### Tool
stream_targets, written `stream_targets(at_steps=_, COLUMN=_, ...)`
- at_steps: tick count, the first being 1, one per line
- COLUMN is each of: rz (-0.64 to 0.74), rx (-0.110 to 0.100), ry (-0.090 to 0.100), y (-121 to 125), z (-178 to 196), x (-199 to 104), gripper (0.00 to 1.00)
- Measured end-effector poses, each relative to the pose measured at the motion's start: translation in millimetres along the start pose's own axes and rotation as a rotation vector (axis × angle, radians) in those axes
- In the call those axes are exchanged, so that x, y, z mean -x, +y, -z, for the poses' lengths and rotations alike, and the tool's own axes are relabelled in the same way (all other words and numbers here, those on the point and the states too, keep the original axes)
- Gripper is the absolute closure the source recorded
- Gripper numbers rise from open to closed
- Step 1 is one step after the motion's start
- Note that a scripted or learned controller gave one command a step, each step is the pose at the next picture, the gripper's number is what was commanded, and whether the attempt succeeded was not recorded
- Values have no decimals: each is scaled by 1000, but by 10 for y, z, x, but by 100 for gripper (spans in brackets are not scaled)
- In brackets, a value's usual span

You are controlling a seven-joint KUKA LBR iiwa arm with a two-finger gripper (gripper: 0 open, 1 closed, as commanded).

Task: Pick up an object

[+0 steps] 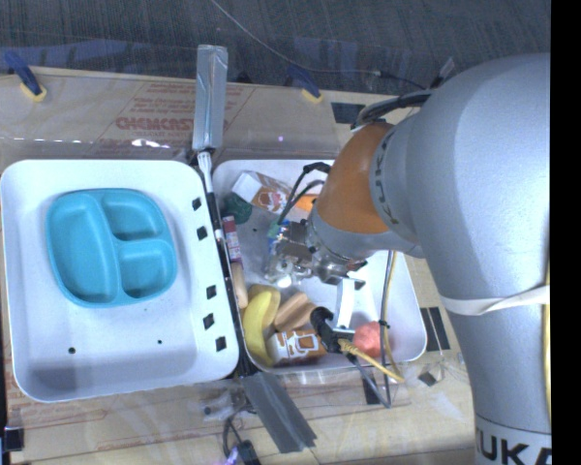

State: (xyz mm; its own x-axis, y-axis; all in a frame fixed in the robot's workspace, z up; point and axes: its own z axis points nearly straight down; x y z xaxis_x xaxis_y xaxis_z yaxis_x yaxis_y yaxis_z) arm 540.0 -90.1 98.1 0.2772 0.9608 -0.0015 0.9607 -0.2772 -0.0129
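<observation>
Tool [289, 260] hangs low amid clutter; banana [259, 323] beside.

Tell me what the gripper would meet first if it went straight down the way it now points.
Most likely the clutter in the right bin: the gripper hangs above clear, shiny packaging just over the banana. From this slanted view depth is unclear, so which piece comes first is uncertain.

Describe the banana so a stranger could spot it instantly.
Look in the right-hand shallow white bin, the cluttered one under the grey arm. Along its left wall near the front corner lies the curved yellow banana, the one plain yellow thing, beside a tan bun-like item.
</observation>
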Motion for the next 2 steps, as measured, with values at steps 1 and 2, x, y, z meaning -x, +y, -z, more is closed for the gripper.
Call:
stream_targets(at_steps=1, rz=193, rx=12, ry=0, y=614, z=970, x=44, gripper=100)
stream_targets(at_steps=2, rz=337, rx=-8, ry=-6, y=673, z=923, x=-354, gripper=100)
